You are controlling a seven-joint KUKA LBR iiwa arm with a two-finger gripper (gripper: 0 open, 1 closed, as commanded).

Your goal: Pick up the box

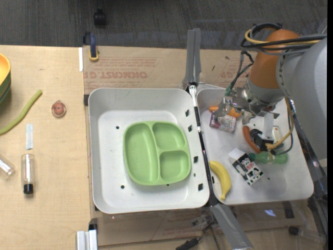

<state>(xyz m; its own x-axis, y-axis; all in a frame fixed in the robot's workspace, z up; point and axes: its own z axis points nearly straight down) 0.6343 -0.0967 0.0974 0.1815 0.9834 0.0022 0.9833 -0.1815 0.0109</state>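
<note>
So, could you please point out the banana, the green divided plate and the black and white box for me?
banana (222, 178): camera view, middle of its curved yellow body.
green divided plate (156, 152): camera view, ridge where its compartments meet.
black and white box (246, 167): camera view, centre of its top face.

A pale green three-compartment plastic plate (156, 152), a yellow banana (222, 177), a black-and-white printed small box (246, 166), two shallow white bins (104, 155).

Red print on the brown cardboard sheet (125, 66) at twelve o'clock above the left bin (99, 139) stands upside down, reading roughly "CHEMCAST", the smaller lines beneath it too blurred to read.
</note>
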